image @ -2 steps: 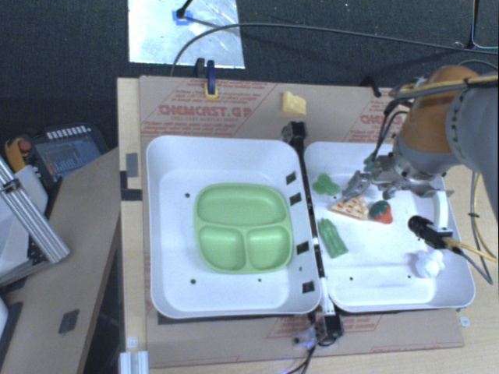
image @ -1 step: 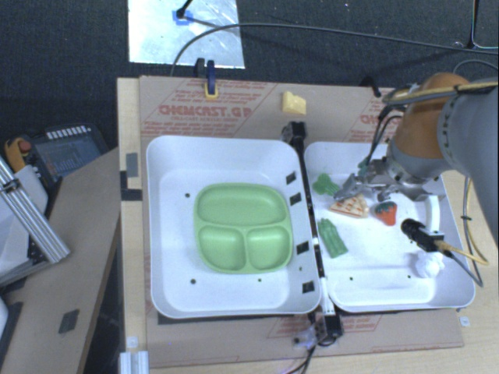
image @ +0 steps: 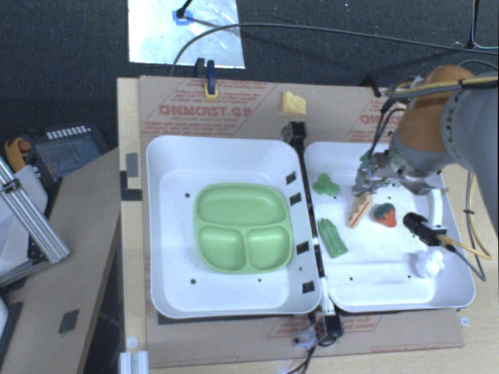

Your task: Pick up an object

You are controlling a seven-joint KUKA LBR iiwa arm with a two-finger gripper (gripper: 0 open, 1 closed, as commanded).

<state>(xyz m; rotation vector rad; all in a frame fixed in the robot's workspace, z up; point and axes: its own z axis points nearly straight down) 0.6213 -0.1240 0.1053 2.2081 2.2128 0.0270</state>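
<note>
My gripper [image: 365, 185] hangs over the upper middle of the right bin [image: 452, 291]. A tan stick-shaped object [image: 359, 209] lies tilted right under its tip; whether they touch is unclear. Just to the right sits a red object with a green top [image: 385, 215]. A small green leafy piece [image: 325, 184] lies to the gripper's left. A longer dark green piece [image: 332, 238] rests near the bin's left wall. A white crumpled object [image: 426, 264] sits at the lower right.
The left bin [image: 168, 158] bears a green divided plate [image: 241, 227]. A yellow block [image: 294, 103] lies on the cardboard behind the bins. The grey arm with its orange band [image: 433, 119] reaches in over the right bin's far right side.
</note>
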